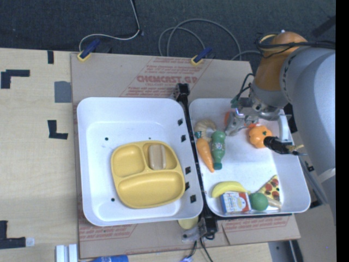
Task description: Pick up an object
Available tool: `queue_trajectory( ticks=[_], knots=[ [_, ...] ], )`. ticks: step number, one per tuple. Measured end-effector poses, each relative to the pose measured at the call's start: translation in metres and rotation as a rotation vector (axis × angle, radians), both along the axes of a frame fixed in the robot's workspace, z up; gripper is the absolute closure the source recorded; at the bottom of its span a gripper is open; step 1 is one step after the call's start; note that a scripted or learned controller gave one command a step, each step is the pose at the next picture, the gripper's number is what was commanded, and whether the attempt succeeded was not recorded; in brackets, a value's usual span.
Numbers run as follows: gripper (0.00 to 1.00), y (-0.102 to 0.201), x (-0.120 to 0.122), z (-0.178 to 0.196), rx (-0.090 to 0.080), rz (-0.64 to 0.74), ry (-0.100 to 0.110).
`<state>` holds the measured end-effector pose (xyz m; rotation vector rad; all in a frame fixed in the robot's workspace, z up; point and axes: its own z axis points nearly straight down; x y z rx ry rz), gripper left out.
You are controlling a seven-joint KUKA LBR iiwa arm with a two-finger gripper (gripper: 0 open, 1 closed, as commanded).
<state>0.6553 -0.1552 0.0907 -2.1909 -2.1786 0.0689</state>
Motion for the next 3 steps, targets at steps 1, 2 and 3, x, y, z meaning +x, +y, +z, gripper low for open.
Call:
queue_trajectory(
  ticks=[1,2,3],
  knots=[
    [0.00,0.000,0.000,0.000,0.000,0.000,0.001],
    [0.00,0.030,-0.008,-0.004,-0.010,0.000,-0.050],
    [0.00,0.002,0.005,-0.008,0.018,0.001,-0.014]
  ],
)
